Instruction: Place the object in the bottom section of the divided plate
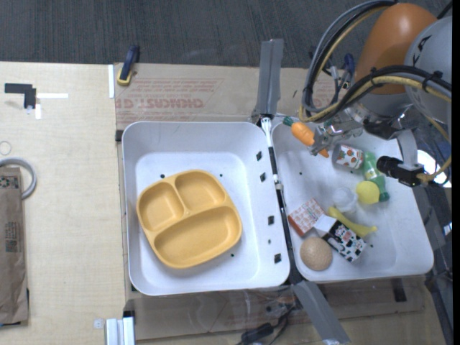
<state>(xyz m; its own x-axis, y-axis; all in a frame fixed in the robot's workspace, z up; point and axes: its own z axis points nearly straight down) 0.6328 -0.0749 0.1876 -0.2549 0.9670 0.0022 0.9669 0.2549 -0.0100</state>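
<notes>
A yellow divided plate (189, 218) lies in the left bin (144, 149), with two small sections at the top and one large bottom section (198, 236); nothing lies in any of them. My gripper (334, 134) hangs over the top left corner of the right bin (410, 257), just right of an orange carrot (302, 132). Cables and the wrist cover much of it. Below it in the right bin lie a small printed carton (348, 157), a yellow lemon (368, 192), a banana (352, 222), a red and white packet (305, 215) and a tan round bun (315, 254).
A green bottle (373, 171) and a black and white carton (348, 244) also lie in the right bin. A grey divider bar (271, 77) stands between the bins at the back. A brown bag (11, 243) lies at the bench's far left.
</notes>
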